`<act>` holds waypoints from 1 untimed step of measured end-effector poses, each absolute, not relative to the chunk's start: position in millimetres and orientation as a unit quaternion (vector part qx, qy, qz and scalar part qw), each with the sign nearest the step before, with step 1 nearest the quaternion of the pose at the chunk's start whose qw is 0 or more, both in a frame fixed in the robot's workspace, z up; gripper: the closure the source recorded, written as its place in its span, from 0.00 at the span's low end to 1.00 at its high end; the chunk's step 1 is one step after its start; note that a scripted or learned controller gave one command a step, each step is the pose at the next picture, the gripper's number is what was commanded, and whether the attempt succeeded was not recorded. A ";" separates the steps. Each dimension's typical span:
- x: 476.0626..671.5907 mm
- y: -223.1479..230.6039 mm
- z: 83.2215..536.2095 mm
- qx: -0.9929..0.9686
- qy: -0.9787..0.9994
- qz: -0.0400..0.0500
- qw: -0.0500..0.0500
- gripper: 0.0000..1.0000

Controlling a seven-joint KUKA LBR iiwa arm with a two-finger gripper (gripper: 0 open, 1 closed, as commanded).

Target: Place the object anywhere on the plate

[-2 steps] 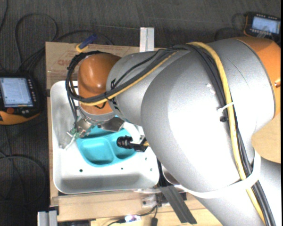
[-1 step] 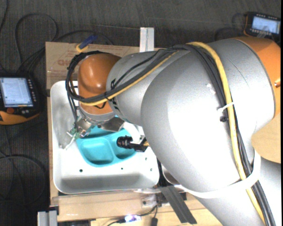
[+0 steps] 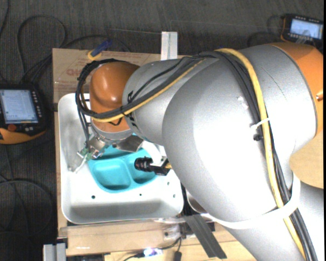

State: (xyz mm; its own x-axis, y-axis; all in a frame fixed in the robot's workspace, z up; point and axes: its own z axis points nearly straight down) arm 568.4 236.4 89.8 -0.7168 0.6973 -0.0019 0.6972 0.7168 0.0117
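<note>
Grey robot arm (image 3: 228,135) with orange wrist band reaches down into a shallow white bin (image 3: 119,206). Its gripper (image 3: 91,151) sits at the left edge of a turquoise compartmented plastic plate (image 3: 115,174). A small green object (image 3: 85,154) shows at the gripper's tip, just beside the plate. Whether the claw is spread or pinching cannot be told.

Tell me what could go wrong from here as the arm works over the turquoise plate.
1. The pincer sits at the upper left corner of the turquoise plate, close to its rim, so a release here may land in the white bin instead.
2. A small green item shows beside the pincer, just off the plate. Whether it is gripped is unclear, so it may slip away.
</note>
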 end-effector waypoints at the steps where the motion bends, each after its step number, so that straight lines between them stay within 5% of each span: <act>1: 568.4 236.4 89.8 0.376 0.926 0.005 0.003 0.00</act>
